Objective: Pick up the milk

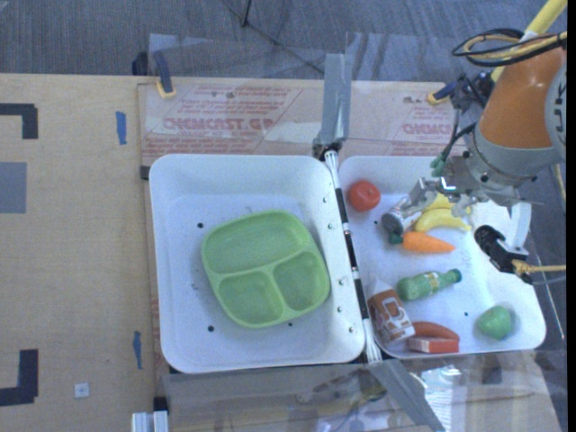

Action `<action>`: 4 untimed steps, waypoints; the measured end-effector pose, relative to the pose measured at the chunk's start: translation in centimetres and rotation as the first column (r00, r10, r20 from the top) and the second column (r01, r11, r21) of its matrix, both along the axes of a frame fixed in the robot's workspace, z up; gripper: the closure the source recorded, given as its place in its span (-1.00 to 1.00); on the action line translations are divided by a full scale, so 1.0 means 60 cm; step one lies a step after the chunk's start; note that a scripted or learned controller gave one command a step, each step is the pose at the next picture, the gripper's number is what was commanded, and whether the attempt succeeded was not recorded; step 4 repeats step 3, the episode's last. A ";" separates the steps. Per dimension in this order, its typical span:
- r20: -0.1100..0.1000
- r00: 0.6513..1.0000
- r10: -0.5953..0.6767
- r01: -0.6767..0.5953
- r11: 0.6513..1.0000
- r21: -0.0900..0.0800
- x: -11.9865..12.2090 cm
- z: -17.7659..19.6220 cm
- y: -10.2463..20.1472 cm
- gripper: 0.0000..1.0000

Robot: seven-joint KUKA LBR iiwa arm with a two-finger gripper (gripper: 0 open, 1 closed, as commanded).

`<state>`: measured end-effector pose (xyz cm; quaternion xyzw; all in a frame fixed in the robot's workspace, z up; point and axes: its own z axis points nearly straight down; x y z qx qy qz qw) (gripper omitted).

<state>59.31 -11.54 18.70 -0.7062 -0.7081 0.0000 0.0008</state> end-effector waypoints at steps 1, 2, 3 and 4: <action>0.010 0.971 0.238 -0.238 0.971 -0.003 -0.165 -0.164 -0.023 -1.00; 0.013 0.971 0.238 -0.238 0.971 -0.004 -0.150 -0.163 -0.054 -1.00; 0.014 0.958 0.288 -0.287 0.958 -0.009 -0.111 -0.163 0.025 -1.00; 0.014 0.958 0.288 -0.287 0.958 -0.009 -0.111 -0.163 0.025 -1.00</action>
